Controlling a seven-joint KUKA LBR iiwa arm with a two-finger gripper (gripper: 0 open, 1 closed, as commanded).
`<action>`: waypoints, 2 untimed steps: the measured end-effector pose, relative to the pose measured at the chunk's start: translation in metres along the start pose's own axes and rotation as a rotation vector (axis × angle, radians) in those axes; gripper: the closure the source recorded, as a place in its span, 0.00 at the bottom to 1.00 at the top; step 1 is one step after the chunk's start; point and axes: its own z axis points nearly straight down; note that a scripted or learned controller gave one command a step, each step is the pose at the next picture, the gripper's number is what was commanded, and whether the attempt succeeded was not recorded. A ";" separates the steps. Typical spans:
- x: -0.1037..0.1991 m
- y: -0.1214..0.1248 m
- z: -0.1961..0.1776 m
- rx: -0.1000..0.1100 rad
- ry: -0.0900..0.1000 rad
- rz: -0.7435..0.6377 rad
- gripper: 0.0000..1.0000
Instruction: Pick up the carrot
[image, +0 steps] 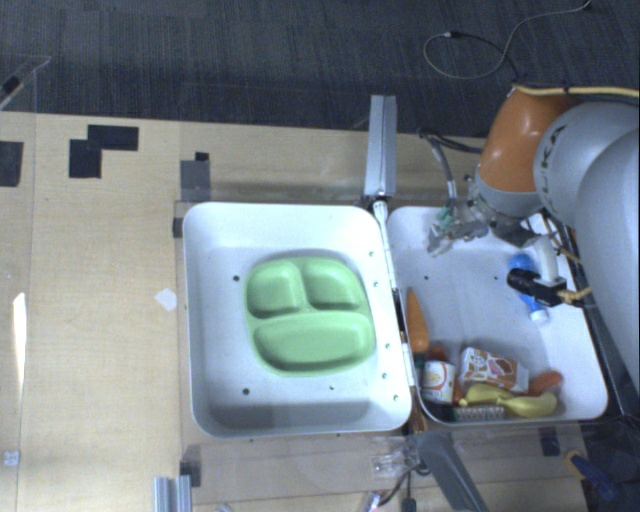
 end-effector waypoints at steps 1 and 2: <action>0.011 0.010 -0.086 0.006 0.003 -0.305 1.00; -0.011 -0.035 0.012 0.004 0.002 -0.527 1.00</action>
